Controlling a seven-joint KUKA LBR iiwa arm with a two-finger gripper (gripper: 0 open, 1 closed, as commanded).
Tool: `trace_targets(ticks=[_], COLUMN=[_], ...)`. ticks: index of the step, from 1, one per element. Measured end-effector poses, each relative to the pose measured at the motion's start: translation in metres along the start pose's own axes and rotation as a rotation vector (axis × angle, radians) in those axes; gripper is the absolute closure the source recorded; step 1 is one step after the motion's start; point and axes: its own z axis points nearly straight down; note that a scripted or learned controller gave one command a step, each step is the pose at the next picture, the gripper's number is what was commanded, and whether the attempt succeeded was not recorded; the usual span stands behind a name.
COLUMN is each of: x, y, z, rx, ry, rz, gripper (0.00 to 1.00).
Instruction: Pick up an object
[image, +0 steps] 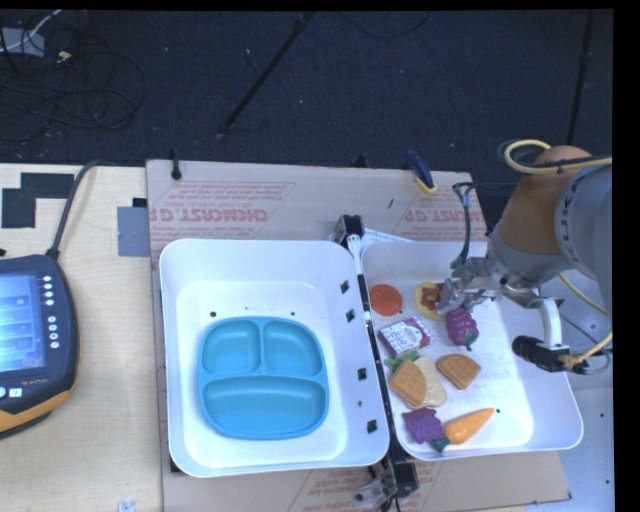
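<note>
- A toy carrot and purple grapes lay nearest in the right bin.
- Bread slices sat behind them.
- Farther back, the gripper hovered above another purple toy; its grip could not be told.
- A blue divided plate filled the left bin.

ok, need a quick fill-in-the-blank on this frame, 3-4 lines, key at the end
1. The blue divided plate lies in the ____ bin.
2. The plate has ____ compartments.
3. The toy carrot lies in the right bin, beside a ____ bunch of grapes.
4. The hand is over the ____ bin.

Missing words: left; three; purple; right
</note>
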Motion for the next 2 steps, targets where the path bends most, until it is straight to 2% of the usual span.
trace_targets(ticks=[1,2], x=[0.0,0.07], y=[0.0,-0.062], z=[0.001,0.013], rx=[0.001,0.007], ry=[0.0,-0.008], rz=[0.0,0.005], gripper=[0.0,0.0])
